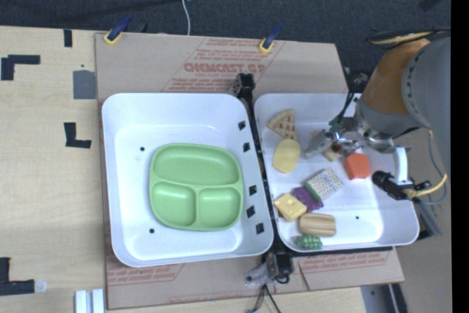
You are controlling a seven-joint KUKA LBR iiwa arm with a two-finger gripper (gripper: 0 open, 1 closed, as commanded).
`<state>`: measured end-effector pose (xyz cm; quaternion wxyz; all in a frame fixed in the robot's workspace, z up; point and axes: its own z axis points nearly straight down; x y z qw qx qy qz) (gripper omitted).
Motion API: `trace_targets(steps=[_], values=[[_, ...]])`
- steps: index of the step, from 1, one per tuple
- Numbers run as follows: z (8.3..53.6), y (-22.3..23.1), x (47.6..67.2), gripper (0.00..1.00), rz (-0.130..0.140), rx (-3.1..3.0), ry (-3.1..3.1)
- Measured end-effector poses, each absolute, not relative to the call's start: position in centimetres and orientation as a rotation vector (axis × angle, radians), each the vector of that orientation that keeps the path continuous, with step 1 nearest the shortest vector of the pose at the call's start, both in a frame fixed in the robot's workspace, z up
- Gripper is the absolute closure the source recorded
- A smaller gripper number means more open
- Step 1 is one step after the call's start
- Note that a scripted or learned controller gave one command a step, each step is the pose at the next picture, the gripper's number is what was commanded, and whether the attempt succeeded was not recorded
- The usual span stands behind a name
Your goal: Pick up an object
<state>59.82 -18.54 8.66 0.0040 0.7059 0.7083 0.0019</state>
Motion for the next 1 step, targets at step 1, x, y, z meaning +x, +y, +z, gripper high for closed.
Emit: trace_targets(steps=[1], values=[[8.52, -21.76, 64.16, 0.0, 0.002, 2.217, 2.223]])
